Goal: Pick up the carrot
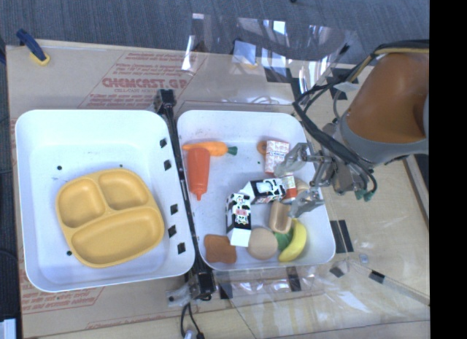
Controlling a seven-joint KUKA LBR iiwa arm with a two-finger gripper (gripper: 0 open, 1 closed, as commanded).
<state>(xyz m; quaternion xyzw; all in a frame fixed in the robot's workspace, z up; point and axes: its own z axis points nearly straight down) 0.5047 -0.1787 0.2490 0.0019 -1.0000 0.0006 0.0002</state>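
Observation:
The carrot, orange with a green stem end pointing right, lies flat near the back left of the right bin. My gripper hangs over the right side of the same bin, well to the right of the carrot. It is open, with one finger toward the back and the other toward the front. Its fingers straddle small items by the bin's right wall, and none of these is clamped between them.
A red-orange bottle lies just in front of the carrot. Cow-patterned cartons, a brown cookie, an egg-like ball, a banana and a small pink can crowd the bin's front and right. The left bin holds a yellow divided plate.

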